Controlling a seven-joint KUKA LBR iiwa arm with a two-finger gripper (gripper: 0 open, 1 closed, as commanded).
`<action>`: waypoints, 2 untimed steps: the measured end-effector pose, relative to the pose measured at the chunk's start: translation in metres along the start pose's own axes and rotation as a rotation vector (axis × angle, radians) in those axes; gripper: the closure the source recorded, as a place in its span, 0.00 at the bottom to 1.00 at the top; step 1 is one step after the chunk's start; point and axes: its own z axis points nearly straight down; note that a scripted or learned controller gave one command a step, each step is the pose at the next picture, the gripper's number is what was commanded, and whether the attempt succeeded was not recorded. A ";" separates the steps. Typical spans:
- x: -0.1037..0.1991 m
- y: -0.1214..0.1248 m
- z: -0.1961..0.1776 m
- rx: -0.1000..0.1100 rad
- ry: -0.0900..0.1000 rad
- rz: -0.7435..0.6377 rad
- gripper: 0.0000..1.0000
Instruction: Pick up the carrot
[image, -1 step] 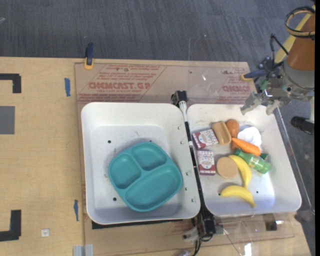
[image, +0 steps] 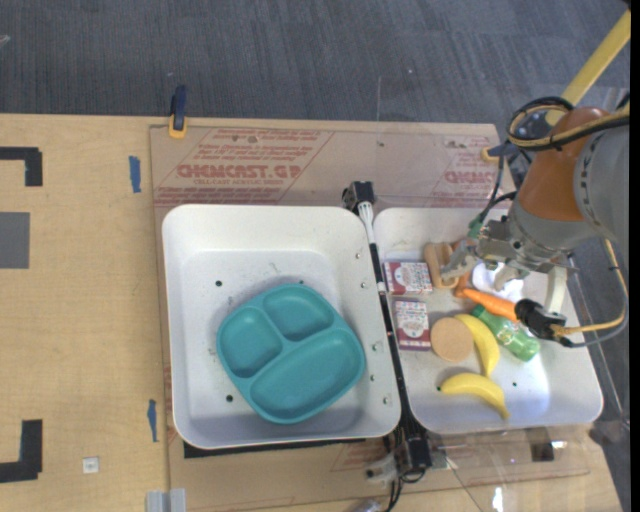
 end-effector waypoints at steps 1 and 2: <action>-0.063 -0.030 0.007 -0.009 0.006 -0.056 0.00; -0.060 -0.023 -0.015 -0.030 0.009 -0.058 1.00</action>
